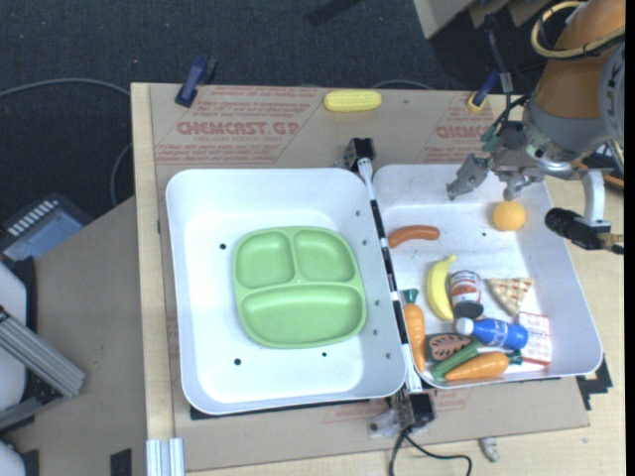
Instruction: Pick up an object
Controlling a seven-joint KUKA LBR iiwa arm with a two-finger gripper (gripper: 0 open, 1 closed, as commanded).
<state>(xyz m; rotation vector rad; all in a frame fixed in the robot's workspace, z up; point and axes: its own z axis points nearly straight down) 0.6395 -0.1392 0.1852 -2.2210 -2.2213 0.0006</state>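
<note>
While the left bin (198, 266) carries just a green divided plate (298, 288) at its middle, everything worth picking lies to the right of that plate, in the right bin (585, 315). Going rightward from the plate: a toy sausage (413, 234) lies just past the seam between the bins, its long axis running left to right; a banana (440, 286) sits farther right and nearer the camera, long axis running roughly near to far; below it a carrot (414, 327) hugs the seam, with a small can (463, 288), a blue bottle (493, 332) and a pizza slice (510, 291) crowded around.

Farthest right and toward the back sits an orange ball (509, 215) — it stands clear of the pile, with bare white floor around it. The gripper (493, 176) hovers over the back of the right bin, its two fingers (463, 182) spread apart and pinching nothing. The ball lies just beside the gripper, slightly right of it and nearer the camera, so it looks the likeliest target; being round, it offers no long axis to line up with.

Both bins rest on a cardboard-covered bench — printed lettering runs along its back edge, where a yellow corn cob (352, 100) lies well behind the plate. Dark carpet surrounds the bench, with cables on it.
</note>
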